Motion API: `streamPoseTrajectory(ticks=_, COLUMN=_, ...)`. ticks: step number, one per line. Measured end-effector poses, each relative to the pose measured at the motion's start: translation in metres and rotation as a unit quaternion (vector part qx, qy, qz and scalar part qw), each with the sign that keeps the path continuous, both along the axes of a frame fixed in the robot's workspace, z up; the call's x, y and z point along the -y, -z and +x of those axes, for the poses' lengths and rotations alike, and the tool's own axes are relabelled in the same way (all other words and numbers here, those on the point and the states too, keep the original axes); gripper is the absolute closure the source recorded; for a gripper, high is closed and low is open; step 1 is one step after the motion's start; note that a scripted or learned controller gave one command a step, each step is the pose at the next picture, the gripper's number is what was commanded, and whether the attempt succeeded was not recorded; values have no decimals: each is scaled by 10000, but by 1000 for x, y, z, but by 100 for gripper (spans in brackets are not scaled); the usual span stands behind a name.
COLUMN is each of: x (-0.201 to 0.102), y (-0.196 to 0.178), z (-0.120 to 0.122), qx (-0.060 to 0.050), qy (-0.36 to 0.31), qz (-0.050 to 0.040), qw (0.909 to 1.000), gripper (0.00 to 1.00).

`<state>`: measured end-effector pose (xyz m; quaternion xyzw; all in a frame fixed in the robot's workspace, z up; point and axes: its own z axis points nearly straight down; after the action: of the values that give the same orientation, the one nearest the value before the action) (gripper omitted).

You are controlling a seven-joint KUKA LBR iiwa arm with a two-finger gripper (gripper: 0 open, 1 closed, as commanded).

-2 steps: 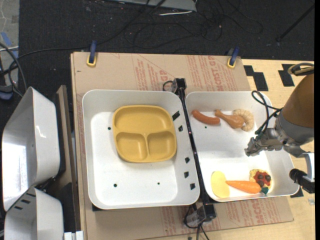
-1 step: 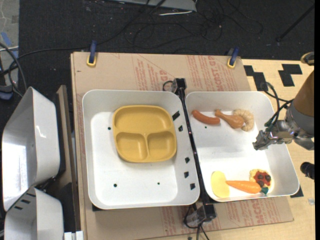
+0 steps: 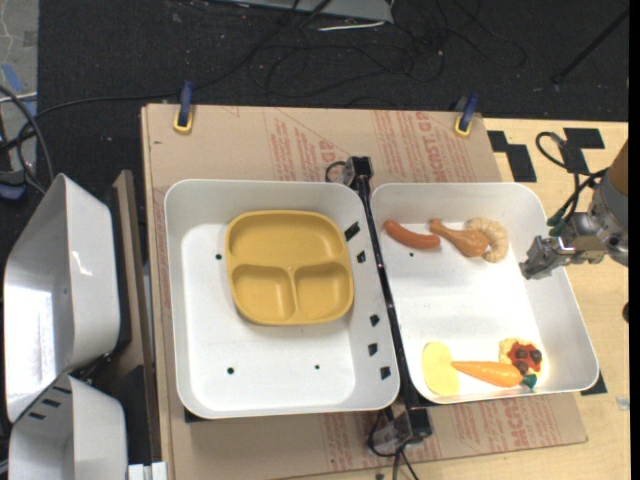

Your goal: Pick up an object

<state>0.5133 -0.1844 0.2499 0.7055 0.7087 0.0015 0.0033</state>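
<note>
At the right rim of the right shallow white bin, the hand hovers with nothing between its fingers; how wide they stand I cannot tell. Just to its left lies the tan plastic chicken drumstick. Best to centre over it, then descend squarely.

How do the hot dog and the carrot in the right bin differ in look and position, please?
The hot dog is reddish-orange and blunt at both ends; the carrot is brighter orange and tapers to a point. The hot dog lies near the bin's far edge, beside the chicken drumstick; the carrot lies near the near edge, overlapping a yellow disc. The hot dog is nearer the divider between the bins; the carrot sits further right. Both are elongated and lie roughly left-to-right.
</note>
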Motion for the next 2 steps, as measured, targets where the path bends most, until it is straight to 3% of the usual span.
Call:
streamPoseTrajectory(ticks=1, x=-64, y=3, z=-4, qx=-37, qy=-22, qz=23, qw=10000, gripper=100)
streamPoseTrajectory(ticks=2, x=-107, y=6, z=-5, qx=-39, qy=-14, qz=18, qw=10000, gripper=100)
